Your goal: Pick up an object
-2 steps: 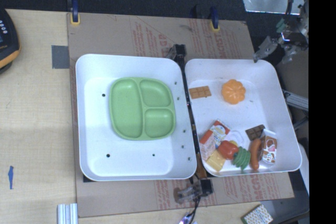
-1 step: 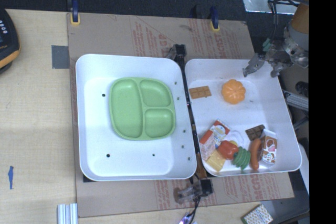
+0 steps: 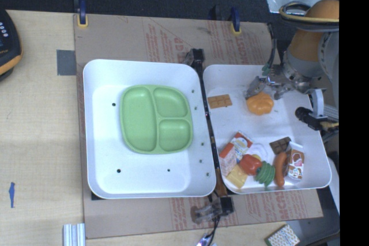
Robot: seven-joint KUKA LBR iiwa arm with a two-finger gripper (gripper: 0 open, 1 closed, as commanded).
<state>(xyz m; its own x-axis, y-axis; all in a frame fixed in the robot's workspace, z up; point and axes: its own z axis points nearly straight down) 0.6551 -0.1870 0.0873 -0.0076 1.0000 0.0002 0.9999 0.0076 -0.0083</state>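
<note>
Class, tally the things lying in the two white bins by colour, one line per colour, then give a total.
Green: 2, the divided plate and a small green piece
Orange: 2, a round piece and a long piece
Brown: 2, a cracker and a dark block
Red: 1
Yellow: 1
Printed packets: 2
Total: 10

Two shallow white bins sit side by side on a cardboard sheet. The left bin (image 3: 101,124) holds a green divided plate (image 3: 155,118), centred. The right bin (image 3: 230,75) holds a brown cracker (image 3: 219,102) near its upper left and an orange fruit-shaped toy (image 3: 260,103) at upper centre. Clustered at its lower edge: a red pepper (image 3: 249,163), a green vegetable (image 3: 265,174), a sausage (image 3: 279,169), a brown square (image 3: 279,144) and small packets. The gripper (image 3: 266,88) sits just above the orange toy, at the frame's right; the arm (image 3: 314,37) enters from the upper right.
</note>
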